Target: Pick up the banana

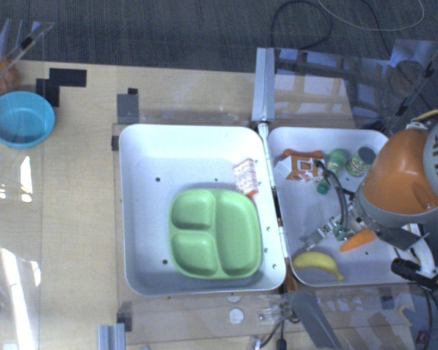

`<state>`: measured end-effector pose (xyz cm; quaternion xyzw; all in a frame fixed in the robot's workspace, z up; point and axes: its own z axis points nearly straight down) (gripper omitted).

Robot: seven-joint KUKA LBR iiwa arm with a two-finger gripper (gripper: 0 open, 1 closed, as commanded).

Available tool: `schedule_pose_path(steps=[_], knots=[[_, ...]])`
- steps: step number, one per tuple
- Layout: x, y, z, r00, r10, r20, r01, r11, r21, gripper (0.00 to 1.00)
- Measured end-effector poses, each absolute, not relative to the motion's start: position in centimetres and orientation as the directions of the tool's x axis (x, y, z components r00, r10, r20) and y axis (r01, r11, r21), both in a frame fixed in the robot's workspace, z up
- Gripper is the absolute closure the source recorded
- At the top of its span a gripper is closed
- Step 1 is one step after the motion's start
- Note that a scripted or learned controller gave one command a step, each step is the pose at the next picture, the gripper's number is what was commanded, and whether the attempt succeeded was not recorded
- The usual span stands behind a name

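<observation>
The banana (pixel 317 263) lies at the right bin's (pixel 301 206) front left corner; the hand (pixel 334 230) hovers nearby, its grip unclear.

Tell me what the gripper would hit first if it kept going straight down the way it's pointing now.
Most likely the bare floor of the right bin. The gripper points down between the carrot and the banana, which lies a little nearer the bin's front edge. Depth is hard to judge from this slanted view.
</observation>
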<state>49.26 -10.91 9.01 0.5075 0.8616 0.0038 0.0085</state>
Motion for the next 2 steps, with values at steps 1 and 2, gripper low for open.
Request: schedule_pose_path(steps=[1, 2], knots=[[51.3, -15.2, 22.3, -0.489, 0.872, -0.008, 0.872, 0.489, 0.009, 0.0], [48.9, -12.3, 10.0, -0.576, 0.817, -0.003, 0.817, 0.576, 0.004, 0.0]])
